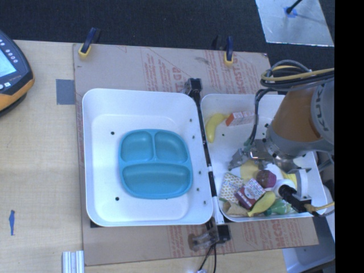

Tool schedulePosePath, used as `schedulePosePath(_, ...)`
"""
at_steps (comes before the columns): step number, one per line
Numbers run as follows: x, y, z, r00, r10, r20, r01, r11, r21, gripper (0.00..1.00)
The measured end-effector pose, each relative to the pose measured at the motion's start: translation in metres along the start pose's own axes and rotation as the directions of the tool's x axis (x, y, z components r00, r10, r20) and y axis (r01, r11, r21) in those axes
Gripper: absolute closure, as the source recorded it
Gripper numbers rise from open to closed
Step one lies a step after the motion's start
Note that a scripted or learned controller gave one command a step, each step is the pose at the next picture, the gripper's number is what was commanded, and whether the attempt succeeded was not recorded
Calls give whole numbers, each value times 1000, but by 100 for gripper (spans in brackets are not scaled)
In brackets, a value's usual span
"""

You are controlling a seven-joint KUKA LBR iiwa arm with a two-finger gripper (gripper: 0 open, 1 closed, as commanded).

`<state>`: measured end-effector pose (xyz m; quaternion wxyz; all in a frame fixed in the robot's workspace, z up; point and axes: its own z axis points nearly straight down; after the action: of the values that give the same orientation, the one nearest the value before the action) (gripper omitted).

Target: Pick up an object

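The right bin (219, 104) holds a jumble of small objects. A yellow banana-shaped piece (213, 126) and a small red and white box (240, 118) lie near its far left. At its near side are a waffle-patterned piece (230, 187), a dark red packet (248, 195), a maroon round object (265, 179), another yellow banana (261, 205) and green bits (278, 209). My gripper (249, 157) hangs low inside this bin, just above a yellow item (249, 170) at the pile's far edge. Nothing can be seen held in it.
The left bin (96, 152) holds a blue divided plate (154, 164). A black bracket (194, 86) sits between the bins at the far side. Clamps (87, 43) (228, 50) pin the cardboard. A yellow and grey pendant (10, 70) lies at far left.
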<state>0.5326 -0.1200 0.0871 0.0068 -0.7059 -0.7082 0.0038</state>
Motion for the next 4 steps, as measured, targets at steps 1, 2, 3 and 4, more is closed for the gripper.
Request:
schedulePosePath(1, -3, 4, -16, 1000, -2, 5, 2, 1000, -10, 100)
schedulePosePath(2, -3, 4, -15, 1000, -1, 5, 1, 1000, -10, 0)
schedulePosePath(3, 19, 81, -6, 1000, -5, 4, 5, 1000, -18, 0)
schedulePosePath(4, 4, 2, -4, 1000, 1, 3, -1, 1000, -4, 0)
